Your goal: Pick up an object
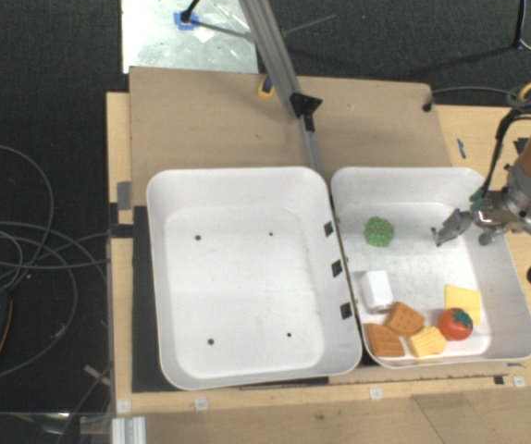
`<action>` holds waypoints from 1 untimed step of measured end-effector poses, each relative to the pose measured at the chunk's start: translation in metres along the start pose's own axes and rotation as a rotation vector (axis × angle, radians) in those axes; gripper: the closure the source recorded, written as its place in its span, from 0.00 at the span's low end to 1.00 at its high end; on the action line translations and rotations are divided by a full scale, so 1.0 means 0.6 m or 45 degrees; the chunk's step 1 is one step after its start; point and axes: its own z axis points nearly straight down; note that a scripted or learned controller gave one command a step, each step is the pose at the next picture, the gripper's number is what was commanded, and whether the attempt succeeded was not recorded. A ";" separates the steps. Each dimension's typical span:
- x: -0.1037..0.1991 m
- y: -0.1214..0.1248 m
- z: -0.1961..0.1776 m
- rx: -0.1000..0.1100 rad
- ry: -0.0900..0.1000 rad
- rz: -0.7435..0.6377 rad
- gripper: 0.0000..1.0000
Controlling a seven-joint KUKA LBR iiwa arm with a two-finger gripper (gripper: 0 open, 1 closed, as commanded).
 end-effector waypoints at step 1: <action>-0.005 -0.016 0.082 0.000 0.000 0.000 0.00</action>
